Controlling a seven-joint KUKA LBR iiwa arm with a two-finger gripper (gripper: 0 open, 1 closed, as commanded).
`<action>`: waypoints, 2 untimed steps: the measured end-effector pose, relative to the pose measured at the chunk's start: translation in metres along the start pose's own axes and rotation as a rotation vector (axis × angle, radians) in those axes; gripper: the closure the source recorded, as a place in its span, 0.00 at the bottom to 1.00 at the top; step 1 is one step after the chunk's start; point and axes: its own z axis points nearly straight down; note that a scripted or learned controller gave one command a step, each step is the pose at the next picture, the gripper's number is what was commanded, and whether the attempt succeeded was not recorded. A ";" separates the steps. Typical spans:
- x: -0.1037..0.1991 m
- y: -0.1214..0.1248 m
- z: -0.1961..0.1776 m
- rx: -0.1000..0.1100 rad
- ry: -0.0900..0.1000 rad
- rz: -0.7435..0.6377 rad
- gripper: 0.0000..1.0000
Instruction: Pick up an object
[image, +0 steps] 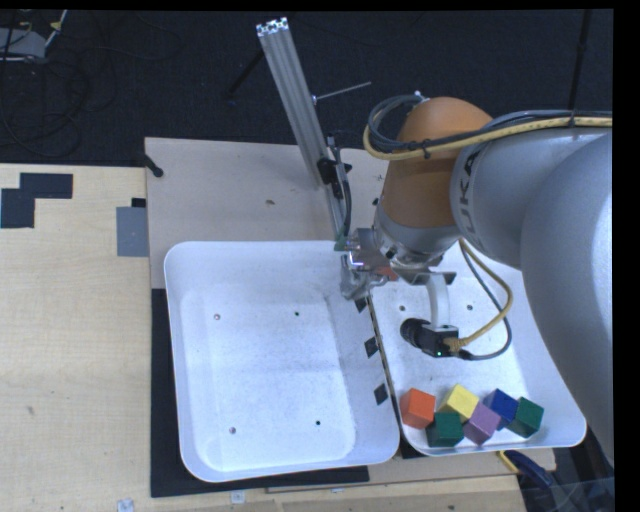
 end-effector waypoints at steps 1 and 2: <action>-0.006 0.001 -0.010 0.000 -0.002 0.008 1.00; -0.037 -0.060 0.001 0.003 -0.004 0.010 1.00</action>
